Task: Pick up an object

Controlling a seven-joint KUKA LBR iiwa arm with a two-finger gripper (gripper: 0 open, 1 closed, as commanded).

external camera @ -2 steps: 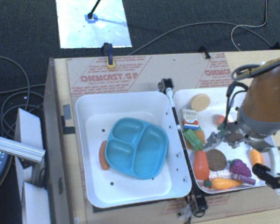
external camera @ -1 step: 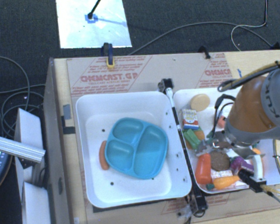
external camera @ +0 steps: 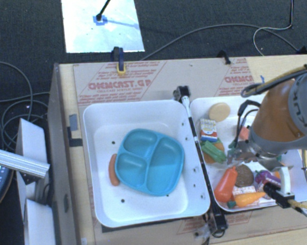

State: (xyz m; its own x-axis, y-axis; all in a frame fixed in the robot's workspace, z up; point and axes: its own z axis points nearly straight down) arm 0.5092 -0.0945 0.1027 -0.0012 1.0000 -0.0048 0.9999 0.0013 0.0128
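The right bin (external camera: 231, 101) holds several toy foods: a tan round cookie (external camera: 219, 111), a small white and red carton (external camera: 208, 130), a green vegetable (external camera: 213, 151), an orange bottle-shaped piece (external camera: 226, 185), a dark brown round piece (external camera: 244, 175), a purple piece (external camera: 264, 178) and an orange carrot (external camera: 248, 198). My gripper (external camera: 236, 156) hangs low over the middle of this bin, right of the green vegetable and just above the brown piece. The arm's body covers its fingers.
The left bin (external camera: 100, 150) holds a blue divided plate (external camera: 148, 161) with an orange sausage (external camera: 113, 170) lying at its left. A black divider bar (external camera: 196, 142) runs between the bins. Cables lie on the dark floor around the bench.
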